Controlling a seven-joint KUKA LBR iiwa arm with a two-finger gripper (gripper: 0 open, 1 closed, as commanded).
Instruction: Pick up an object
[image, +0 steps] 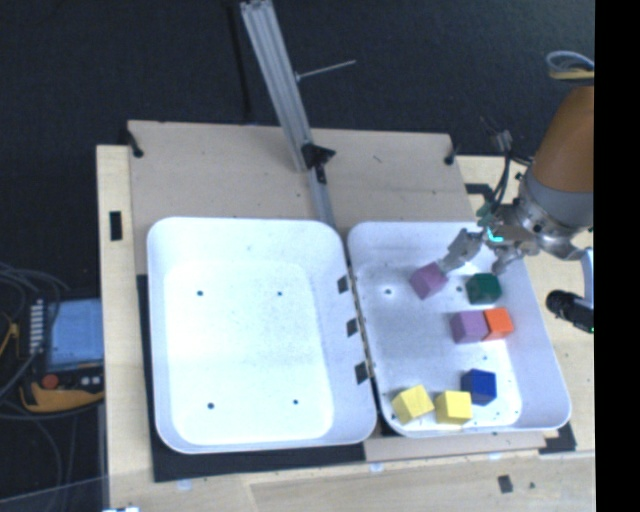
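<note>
**Coloured blocks in the right bin, claw spread above them**

Mauve and tilted, one small block (428, 281) lies in the upper middle of the right bin (395, 330), apart from the rest. Just to its right sits a dark green block (484, 289). Below that pair, a purple block (467, 326) and an orange block (498, 322) lie side by side, touching. Lower again comes a blue block (480, 385), and along the near wall of the bin two yellow blocks — the left yellow block (412, 403) turned at a slant, the right yellow block (454, 406) next to it and close under the blue one.

The claw (483, 256) hangs over the upper part of this bin with its fingers apart — one finger (462, 249) points down-left to the mauve block's upper right corner, the other reaches toward the green block. Nothing is seen between the fingers. Whether the left finger touches the mauve block cannot be told. Behind the claw, the grey wrist and orange band of the arm (565, 160) come in from the right.

The left bin (245, 330) lies beside the right one, their long sides meeting at a row of dark clips. Both rest on the pale counter (390, 170), and a slanted metal rail (285, 95) crosses the counter's far edge toward the gap between the bins.
</note>
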